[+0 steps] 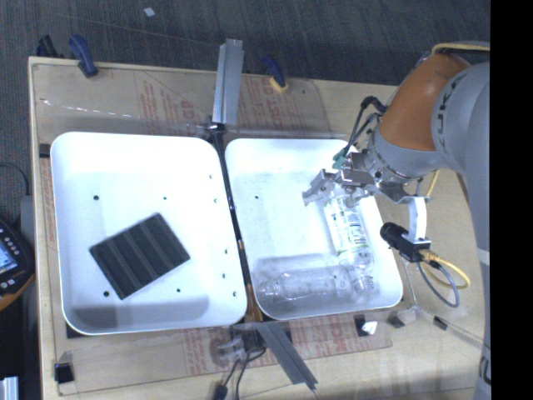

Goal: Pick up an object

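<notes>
In the right bin [275,223] lie two clear plastic bottles. One with a white label [349,233] runs along the bin's right side. The other [306,286] lies across the near end. My gripper [326,187] hangs over the right bin, right at the far end of the labelled bottle. Whether it touches that bottle cannot be made out. In the left bin [125,165] a flat black ribbed slab [139,254] rests at a slant, far from the gripper.
A grey metal bar [226,82] stands behind the join of the two bins, and another [283,358] lies in front. Blue clamps [82,55] sit at the bench's far edge. The arm's orange band [420,98] is over the right bin's far right corner.
</notes>
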`<state>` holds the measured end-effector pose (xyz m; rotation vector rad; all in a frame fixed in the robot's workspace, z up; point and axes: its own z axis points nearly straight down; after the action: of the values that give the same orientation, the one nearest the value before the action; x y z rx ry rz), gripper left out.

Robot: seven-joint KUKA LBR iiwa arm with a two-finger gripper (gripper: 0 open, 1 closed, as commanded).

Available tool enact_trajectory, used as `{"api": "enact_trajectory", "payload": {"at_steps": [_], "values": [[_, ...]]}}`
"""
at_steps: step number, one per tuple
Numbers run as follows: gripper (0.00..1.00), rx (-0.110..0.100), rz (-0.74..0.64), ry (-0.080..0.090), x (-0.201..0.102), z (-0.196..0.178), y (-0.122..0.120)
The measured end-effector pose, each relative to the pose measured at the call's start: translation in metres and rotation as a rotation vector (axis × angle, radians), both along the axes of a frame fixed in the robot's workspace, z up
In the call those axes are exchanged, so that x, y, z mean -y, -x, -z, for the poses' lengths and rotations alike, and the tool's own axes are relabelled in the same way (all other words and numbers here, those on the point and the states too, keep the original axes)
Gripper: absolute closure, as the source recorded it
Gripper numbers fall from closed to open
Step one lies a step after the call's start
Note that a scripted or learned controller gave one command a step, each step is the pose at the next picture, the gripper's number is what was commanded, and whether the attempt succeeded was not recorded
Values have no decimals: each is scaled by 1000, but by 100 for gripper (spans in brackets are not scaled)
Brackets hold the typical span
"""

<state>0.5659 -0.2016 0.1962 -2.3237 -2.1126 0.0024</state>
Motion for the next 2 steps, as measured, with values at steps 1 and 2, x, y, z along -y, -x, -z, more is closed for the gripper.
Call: {"api": "enact_trajectory", "payload": {"at_steps": [1, 2], "values": [[0, -2, 184, -2, 6, 19, 22], [0, -2, 184, -1, 6, 19, 22]]}}
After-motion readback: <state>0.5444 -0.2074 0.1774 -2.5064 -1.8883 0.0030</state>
